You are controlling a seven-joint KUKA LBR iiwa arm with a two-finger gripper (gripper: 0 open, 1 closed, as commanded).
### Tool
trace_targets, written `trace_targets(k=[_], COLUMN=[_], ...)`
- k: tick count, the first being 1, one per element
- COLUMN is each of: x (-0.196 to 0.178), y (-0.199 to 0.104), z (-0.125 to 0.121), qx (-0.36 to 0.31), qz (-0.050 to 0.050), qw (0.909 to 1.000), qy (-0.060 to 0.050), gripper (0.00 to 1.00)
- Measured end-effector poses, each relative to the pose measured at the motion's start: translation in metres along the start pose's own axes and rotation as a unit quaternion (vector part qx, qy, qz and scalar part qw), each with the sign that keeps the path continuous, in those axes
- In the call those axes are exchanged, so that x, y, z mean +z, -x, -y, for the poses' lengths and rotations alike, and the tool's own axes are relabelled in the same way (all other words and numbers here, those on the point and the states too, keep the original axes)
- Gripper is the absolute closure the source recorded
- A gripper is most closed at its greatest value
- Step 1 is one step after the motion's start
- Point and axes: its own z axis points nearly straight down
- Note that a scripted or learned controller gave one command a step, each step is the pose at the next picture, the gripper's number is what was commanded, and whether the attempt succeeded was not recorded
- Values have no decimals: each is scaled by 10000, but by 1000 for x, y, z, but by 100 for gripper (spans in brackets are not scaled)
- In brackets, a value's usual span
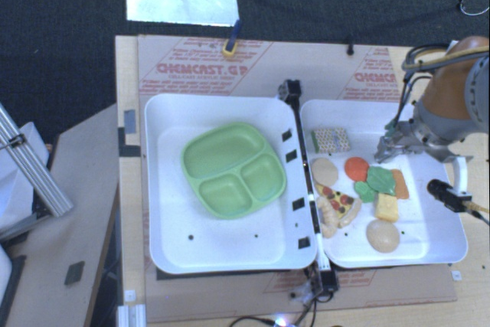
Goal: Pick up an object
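Hovering low over the right bin (440,245), gripper (387,148) just above and right of the red disc (356,168); fingers too dark and small to judge, cannot tell whether spread or clenched. Nothing visibly lifted, so pick apparently not yet made. Lying loose below: green leafy piece (380,179), yellow cheese-like wedge (387,207), pale smooth egg shape (383,235), pizza slice (337,201), speckled square block (331,139). Farther left, glossy green divided plate (233,168) in the left bin (164,241). All probably light plastic toy food.

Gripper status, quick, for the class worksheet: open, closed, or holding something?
Gripper: cannot be told from the camera view. It hangs over the right bin, just above the green toy food, with nothing visibly between its fingers.
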Motion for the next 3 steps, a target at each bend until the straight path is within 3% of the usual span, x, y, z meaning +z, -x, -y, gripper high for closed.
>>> trace_targets(k=[2,3], x=[-99,-127], y=[5,5], z=[-7,-9], qx=[0,-14], qz=[-1,-7], qw=[10000,10000], qy=[-17,-27], gripper=[100,100])
